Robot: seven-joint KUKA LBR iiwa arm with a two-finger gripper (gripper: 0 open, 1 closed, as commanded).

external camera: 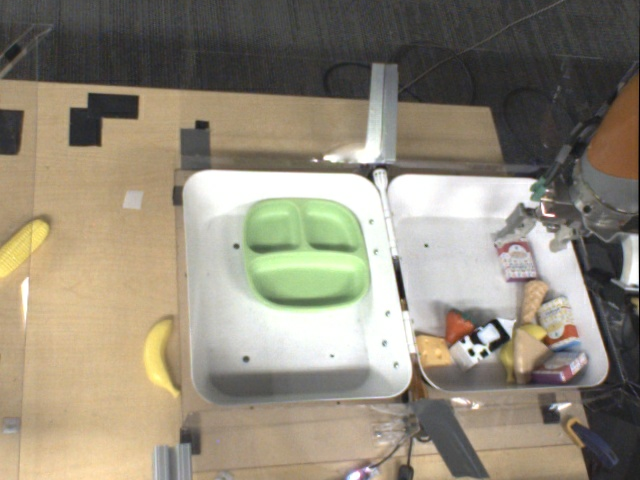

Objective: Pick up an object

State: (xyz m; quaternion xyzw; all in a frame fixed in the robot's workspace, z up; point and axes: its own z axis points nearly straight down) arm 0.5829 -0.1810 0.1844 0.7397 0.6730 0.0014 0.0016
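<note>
Currently hovering over the right bin's [440, 203] far right side: pincer [545, 223], metal fingers [518, 220] spread apart, nothing between them. Directly below the pincer, just beside the fingertips: small red-and-white carton [517, 260], flat on the bin floor, likeliest target. Further below, piled along the bin's near edge: cheese wedge [432, 349], red piece [459, 324], black-and-white cube [481, 340], can [554, 314], purple box [560, 368]. Well left of the pincer: green tray [303, 250] in the other bin; banana [160, 356] and corn [22, 247] out on the surface. Progress, judged: approach only. No grasp, no lift. Remaining: descend, close on carton, raise.
</note>
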